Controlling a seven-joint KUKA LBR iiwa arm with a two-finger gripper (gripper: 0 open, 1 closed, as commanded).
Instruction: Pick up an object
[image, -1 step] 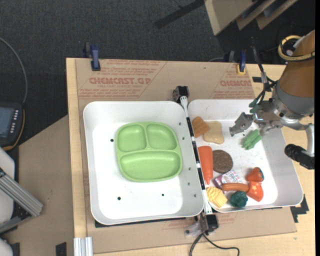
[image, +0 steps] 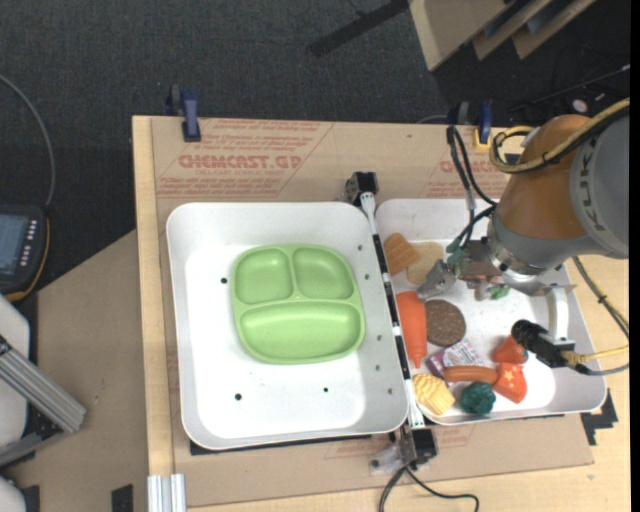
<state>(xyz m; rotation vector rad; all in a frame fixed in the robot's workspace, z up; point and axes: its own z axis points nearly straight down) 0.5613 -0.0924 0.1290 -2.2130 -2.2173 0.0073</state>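
A: What sits nearest in the right bin (image: 560, 400)?
B: Broccoli (image: 477, 398) at six o'clock, corn (image: 432, 393) beside it, a sausage (image: 470, 374) just above.
A: Farther in?
B: A brown patty (image: 445, 323) at center, a carrot (image: 410, 326) at nine (along the wall).
A: The gripper (image: 462, 276)?
B: Above the patty, toward twelve. Open or shut, I cannot tell.
A: The left bin (image: 200, 250)?
B: A green tray (image: 296, 303).

A single fixed camera looks down at a slant on the bench (image: 300, 160), far enough back to take in both white bins (left bin (image: 200, 330) mid-frame, right bin (image: 575, 395) at the frame's right) plus dark floor along the top.
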